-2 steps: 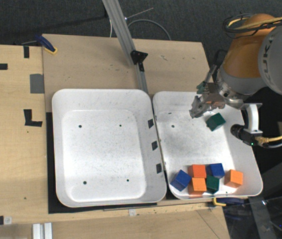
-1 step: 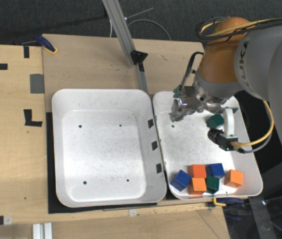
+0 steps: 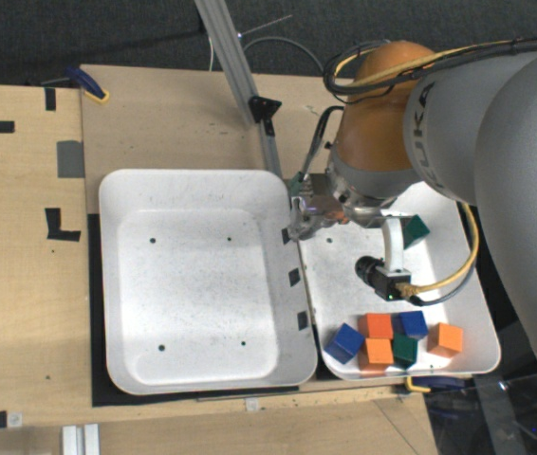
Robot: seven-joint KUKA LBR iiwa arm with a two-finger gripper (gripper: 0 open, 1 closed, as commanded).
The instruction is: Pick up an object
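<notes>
Past the left bin, poised with the gripper above the inner rim of the right bin (jaw state impossible to tell, nothing seen held), apparently mid-approach, needing next a shift and descent onto the blue cube at the left end of the cube cluster.

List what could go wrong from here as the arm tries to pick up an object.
1. The two-finger gripper hangs over the inner wall of the shallow white plastic bin that holds the blocks, apart from every block. Descending here, it may strike the wall or grab nothing.
2. The small blue, orange and green cubes crowd together at the bin's near end, so a grasp may shove neighbours.
</notes>
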